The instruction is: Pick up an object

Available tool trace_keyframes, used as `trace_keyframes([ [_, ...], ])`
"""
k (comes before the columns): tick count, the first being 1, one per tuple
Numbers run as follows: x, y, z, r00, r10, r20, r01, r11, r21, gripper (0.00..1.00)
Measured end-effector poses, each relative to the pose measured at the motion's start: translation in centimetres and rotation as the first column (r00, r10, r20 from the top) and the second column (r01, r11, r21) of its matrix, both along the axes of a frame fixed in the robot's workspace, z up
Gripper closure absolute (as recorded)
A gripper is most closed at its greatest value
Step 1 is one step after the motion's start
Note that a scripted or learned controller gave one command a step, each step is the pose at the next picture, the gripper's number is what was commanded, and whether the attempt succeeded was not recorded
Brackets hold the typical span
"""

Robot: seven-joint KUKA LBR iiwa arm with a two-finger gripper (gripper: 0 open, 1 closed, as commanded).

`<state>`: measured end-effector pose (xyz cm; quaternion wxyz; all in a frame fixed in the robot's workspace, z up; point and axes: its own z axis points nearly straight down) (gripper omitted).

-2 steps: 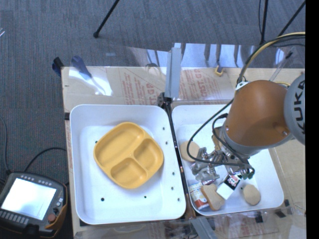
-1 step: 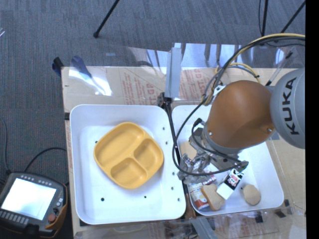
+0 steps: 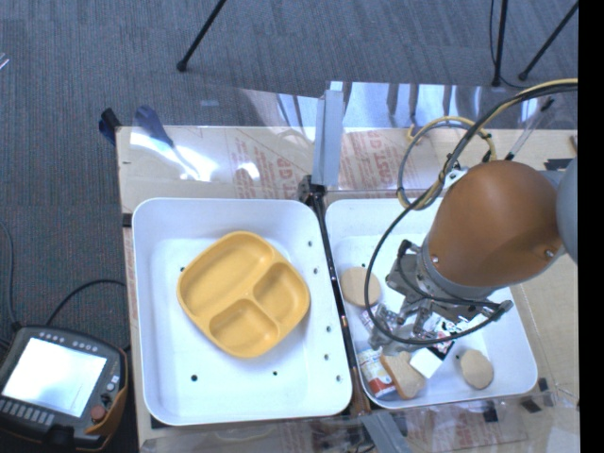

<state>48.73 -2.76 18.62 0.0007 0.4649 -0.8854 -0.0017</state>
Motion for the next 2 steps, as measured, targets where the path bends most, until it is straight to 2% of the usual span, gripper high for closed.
trace_keyframes([
  [1, -1.14, -2.76, 1.84, 0.898, 0.439, 0.003, -0.439, 0.898, 0.002, 1.0],
  [2, -1.07, -2.51, 2.68, 0.899, 0.437, 0.002, -0.437, 0.899, 0.007, 1.0],
])
